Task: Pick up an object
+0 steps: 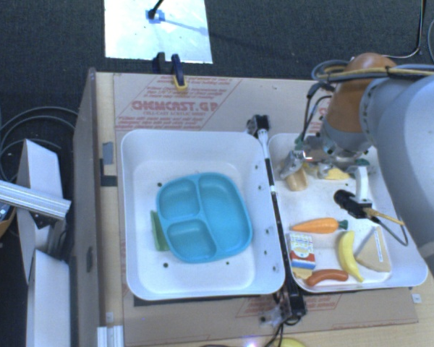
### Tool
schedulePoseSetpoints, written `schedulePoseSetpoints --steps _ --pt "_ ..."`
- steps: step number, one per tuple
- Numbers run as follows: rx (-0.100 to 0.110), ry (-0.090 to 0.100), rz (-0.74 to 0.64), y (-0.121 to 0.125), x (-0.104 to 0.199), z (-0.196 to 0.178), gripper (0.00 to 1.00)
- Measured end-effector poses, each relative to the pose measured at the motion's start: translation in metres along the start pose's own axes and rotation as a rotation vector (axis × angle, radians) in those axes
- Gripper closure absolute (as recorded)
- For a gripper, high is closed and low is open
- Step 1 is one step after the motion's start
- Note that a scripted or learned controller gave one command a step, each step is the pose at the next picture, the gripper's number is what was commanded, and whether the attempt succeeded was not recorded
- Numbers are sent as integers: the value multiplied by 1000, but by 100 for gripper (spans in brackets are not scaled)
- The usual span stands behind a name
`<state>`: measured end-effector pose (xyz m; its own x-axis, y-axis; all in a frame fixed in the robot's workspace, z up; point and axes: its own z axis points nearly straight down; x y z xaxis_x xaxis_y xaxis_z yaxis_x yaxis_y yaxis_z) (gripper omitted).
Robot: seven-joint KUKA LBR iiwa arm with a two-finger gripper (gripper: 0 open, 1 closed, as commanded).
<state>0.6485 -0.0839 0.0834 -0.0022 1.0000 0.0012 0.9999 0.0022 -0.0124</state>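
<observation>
We could not see the tips of the gripper (312, 163) well, for the arm (390, 114) sat over them; we could not tell what the tan thing (296, 181) just under them was; the arm ran off the right edge and hid the back corner of the right bin (409, 275); a green thing (159, 231) lay partly under the blue plate (201, 217); the small carton's (301, 250) print was too tiny to read.

Plate (202, 217) in left bin (141, 194), carrot (317, 225) in right bin (409, 266)
</observation>
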Motion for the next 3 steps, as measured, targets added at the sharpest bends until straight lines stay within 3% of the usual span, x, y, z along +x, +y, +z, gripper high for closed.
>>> schedulePoseSetpoints --steps 1,2,3 --pt "35 11 5 11 -16 4 0" --pt "30 -3 9 11 -8 4 0" --pt "30 -4 9 11 -7 4 0"
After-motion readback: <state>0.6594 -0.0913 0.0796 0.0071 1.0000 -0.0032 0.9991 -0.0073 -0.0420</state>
